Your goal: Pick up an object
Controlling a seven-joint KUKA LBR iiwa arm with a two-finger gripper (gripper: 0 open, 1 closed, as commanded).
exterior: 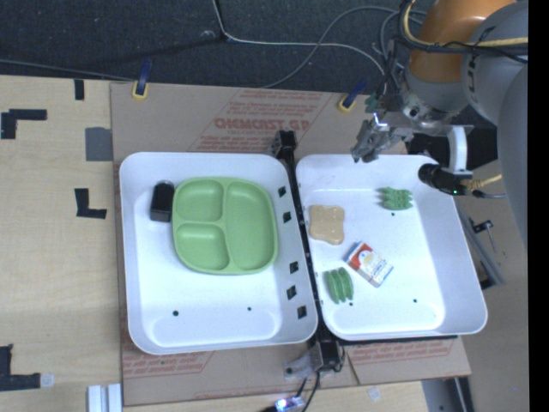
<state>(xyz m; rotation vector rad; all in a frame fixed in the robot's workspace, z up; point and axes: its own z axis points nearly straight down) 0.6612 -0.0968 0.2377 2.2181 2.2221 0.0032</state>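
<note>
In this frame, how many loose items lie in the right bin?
4: a green leafy toy near the far right, a tan toast-shaped piece at the left wall, a small red-and-white box mid-bin, and a green pod-shaped toy front left.

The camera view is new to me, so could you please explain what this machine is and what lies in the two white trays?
You are looking down at a slant from one fixed camera above a bench. The grey machine with the orange band is a robot arm reaching in from the right. Its tool hangs over the far edge of the right bin, with nothing seen between its fingers. That bin holds a tan toast, a small red-and-white box, and two green toys. The left bin holds a green divided plate and a small black block beside it.
</note>
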